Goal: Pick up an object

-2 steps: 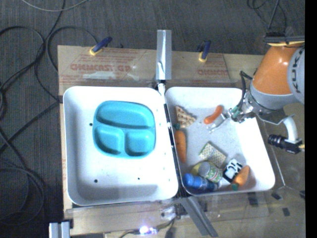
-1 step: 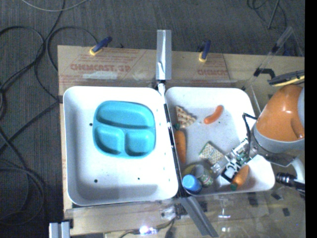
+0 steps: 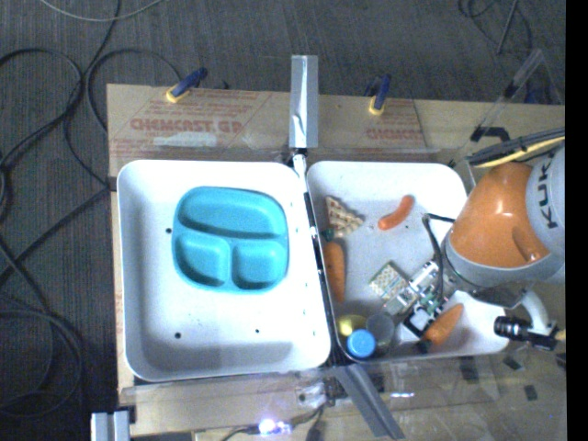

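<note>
Camera view: gripper (image 3: 421, 312) low in right white bin (image 3: 450, 177) near orange carrot-shaped toy (image 3: 445, 323), approach step; can't tell its opening state; next needs centred descent and close.

A robotics lab; clamps (image 3: 185, 84) pin a cardboard sheet (image 3: 230, 125) to the bench; cables (image 3: 55, 72) trail over grey carpet (image 3: 110, 26).

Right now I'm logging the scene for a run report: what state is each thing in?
blue tray: right way up, flat in the left bin, compartments bare.
waffle piece: flat in the right bin.
small sausage: lying loose.
carrot: lying along the divider.
orange piece: lying by the hand.
blue-capped bottle: near corner.
hand: low in the right bin, grip unclear.
</note>
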`<action>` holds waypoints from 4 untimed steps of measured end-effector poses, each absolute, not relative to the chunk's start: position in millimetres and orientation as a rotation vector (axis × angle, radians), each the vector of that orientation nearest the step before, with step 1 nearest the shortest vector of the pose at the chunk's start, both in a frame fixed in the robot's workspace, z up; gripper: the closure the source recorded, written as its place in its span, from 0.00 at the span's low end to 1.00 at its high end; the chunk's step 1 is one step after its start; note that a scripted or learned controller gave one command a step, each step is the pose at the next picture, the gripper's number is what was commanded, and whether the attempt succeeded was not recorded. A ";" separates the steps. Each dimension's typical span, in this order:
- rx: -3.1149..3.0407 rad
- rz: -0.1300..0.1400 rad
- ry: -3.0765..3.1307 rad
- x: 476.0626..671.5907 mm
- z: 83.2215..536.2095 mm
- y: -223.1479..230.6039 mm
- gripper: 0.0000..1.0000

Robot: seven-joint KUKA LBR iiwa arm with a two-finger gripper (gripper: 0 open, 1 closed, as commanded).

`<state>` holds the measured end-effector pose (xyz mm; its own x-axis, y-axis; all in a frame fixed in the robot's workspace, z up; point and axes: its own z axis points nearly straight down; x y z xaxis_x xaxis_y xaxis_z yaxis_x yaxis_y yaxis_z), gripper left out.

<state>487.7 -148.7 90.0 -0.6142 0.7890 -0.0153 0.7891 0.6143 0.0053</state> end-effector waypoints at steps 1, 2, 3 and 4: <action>1.165 0.004 2.914 610.3 155.5 -188.2 0.00; 1.096 -0.005 2.947 657.4 87.4 -170.7 0.00; 1.091 -0.001 2.936 660.4 99.1 -169.9 1.00; 1.094 -0.002 2.943 658.8 97.7 -169.7 0.00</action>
